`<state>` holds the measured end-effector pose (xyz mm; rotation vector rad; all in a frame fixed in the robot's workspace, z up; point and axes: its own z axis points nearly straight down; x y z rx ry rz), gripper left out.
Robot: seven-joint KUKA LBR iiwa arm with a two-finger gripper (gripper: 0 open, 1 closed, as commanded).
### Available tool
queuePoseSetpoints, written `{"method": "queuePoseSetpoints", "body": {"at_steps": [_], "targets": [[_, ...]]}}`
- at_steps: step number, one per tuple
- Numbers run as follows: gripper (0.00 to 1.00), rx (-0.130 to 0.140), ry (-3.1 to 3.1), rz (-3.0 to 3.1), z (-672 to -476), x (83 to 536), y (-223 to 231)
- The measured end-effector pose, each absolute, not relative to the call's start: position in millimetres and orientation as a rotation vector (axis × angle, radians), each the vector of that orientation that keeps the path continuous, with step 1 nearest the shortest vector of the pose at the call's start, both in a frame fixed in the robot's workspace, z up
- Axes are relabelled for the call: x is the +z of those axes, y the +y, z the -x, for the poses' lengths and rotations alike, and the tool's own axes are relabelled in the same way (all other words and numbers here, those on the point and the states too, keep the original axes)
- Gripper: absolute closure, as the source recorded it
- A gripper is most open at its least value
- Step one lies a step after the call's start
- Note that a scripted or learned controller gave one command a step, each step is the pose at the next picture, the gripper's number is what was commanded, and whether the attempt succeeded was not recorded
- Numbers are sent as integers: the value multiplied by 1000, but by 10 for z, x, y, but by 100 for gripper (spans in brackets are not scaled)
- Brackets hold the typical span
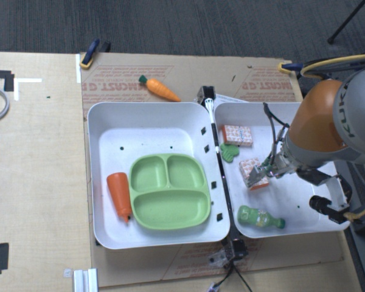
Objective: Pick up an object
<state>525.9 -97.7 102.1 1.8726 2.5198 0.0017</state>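
The pale wooden tabletop [36, 193] bears a sheet of brown cardboard [170, 75] with two shallow white bins on it: the left bin [103, 139] holds a green three-compartment plastic plate [170, 190] with an orange cylindrical toy [118, 194] just beside its left edge. In the right bin [292, 218] the grey and orange arm [322, 126] reaches down, its end effector [266, 170] clenched on a small pink-and-white patterned box [254, 173] near the bin's middle. A similar patterned box [238, 135], a small green toy [229, 152] and a green plastic bottle [260, 218] lie around it, and an orange toy carrot [160, 89] rests on the cardboard behind the left bin.
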Motion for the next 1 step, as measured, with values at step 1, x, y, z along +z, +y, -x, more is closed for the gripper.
{"method": "queuePoseSetpoints", "body": {"at_steps": [1], "targets": [[100,1,2683,-1632,-4896,1921,-348]]}}
